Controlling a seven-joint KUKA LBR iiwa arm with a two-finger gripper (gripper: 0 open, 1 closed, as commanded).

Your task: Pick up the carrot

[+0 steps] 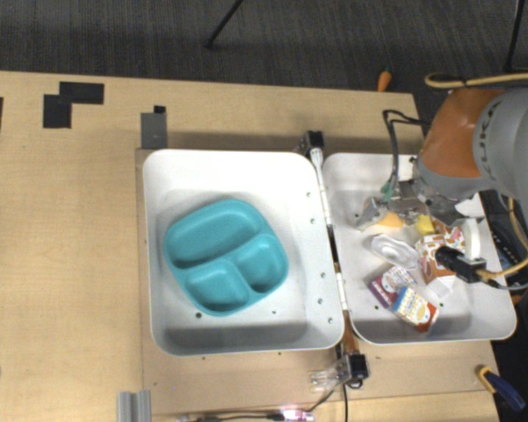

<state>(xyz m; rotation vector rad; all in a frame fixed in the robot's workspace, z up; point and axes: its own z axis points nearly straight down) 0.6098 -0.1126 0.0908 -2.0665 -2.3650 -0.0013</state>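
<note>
On the table [61, 236], the gripper [394, 202] is low in the right bin [501, 319], its state impossible to tell, and no carrot is identifiable among the clutter, so locate it first.

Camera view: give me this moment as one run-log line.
arm over right bin | gripper low among clutter | carrot: cannot tell | tray in left bin

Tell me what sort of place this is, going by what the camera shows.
Most likely a robotics lab test bench. A grey arm with an orange band reaches over two white bins: the left bin holds a teal divided tray, the right bin a jumble of small items. Cables and brackets edge the wooden bench.
</note>
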